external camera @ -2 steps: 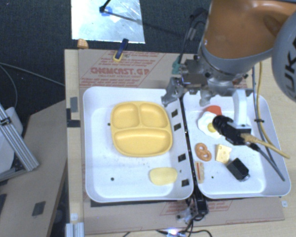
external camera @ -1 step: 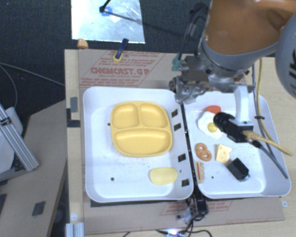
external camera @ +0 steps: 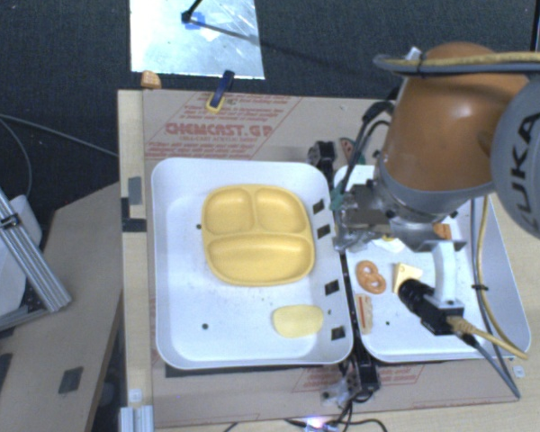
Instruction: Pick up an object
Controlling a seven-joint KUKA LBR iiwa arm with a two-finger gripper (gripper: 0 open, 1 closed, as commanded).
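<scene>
The right bin (external camera: pixel 507 324) holds a brown pretzel (external camera: pixel 371 277), a pale yellow wedge (external camera: pixel 406 275) and a reddish strip (external camera: pixel 365 313) near its left wall. A small orange piece (external camera: pixel 442 231) peeks out beside the arm. My gripper (external camera: pixel 362 226) hangs over the upper left of this bin, just above the pretzel, and the bulky orange and grey wrist hides most of it. In the left bin (external camera: pixel 174 273) lie a yellow divided plate (external camera: pixel 256 235) and a flat yellow oval (external camera: pixel 298 320).
Both bins rest on a cardboard sheet (external camera: pixel 218 129). A shiny foil square (external camera: pixel 198 25) lies beyond it, with a blue and yellow clip (external camera: pixel 220 91) at its edge. Black clips (external camera: pixel 335 287) line the wall between the bins. A metal frame (external camera: pixel 22 250) stands at the left.
</scene>
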